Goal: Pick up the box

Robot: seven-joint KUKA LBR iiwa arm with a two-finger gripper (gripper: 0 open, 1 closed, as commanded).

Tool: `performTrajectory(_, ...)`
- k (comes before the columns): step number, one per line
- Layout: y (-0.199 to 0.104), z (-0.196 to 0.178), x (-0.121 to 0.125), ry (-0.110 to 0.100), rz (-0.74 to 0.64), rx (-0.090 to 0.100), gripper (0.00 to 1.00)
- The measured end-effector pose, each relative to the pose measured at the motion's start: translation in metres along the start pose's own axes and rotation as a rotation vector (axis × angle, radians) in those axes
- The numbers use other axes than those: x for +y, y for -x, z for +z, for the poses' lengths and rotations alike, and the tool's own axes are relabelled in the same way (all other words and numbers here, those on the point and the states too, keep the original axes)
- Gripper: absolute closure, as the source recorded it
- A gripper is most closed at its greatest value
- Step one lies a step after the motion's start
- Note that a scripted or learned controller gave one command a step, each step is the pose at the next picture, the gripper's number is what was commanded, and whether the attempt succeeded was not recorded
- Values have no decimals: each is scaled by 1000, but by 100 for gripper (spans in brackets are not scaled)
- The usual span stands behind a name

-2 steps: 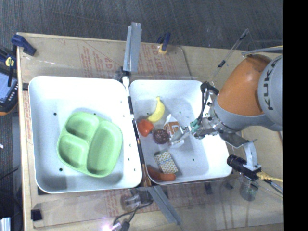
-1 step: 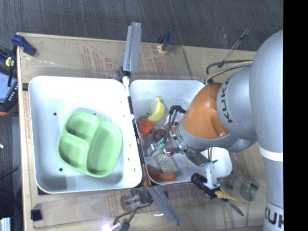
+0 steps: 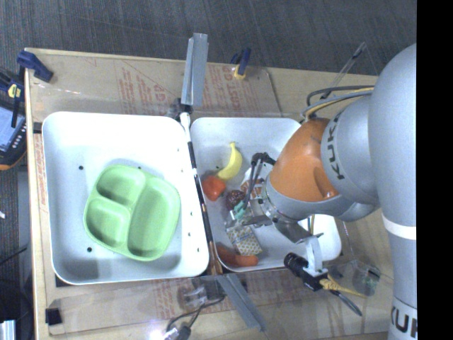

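on the right side of the surface (image 3: 127, 83), the grey arm (image 3: 368, 154) with its orange band (image 3: 301, 165) reaches down into the right bin (image 3: 272, 129). the gripper (image 3: 244, 207) is low inside this bin, among a small heap of things near the bin's middle. whether it is released or clenched i cannot tell, because the wrist and the clutter cover that part.

just below the gripper, toward the near edge of the right bin, lies a small patterned item (image 3: 246, 243) with a speckled grey and white face; it may be the box, but i cannot say this for sure. it looks tilted, and it is touching or almost touching an orange-red item (image 3: 237, 258) that lies along the near wall of the bin.

a yellow banana (image 3: 231, 161) rests toward the far part of the right bin, and a red round fruit (image 3: 213, 186) is just beside it, close to the wall that the two bins share. a dark round thing (image 3: 234, 197) sits between the red fruit and the gripper.

the left bin (image 3: 64, 140) holds a green divided plate (image 3: 132, 212) with three compartments, lying flat near its middle. blue clamps (image 3: 32, 64) sit at the far edge of the surface.
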State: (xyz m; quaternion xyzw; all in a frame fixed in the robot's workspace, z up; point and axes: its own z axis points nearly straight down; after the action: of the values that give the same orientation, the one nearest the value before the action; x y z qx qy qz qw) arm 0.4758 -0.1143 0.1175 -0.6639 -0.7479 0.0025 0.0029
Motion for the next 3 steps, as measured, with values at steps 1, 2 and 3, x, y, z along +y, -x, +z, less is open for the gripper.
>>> performTrajectory(1,-12,-99,3,9,-288,-3,100)
performTrajectory(2,-12,-99,2,9,-288,-3,0)
performTrajectory(3,8,18,-1,3,-330,-1,0)
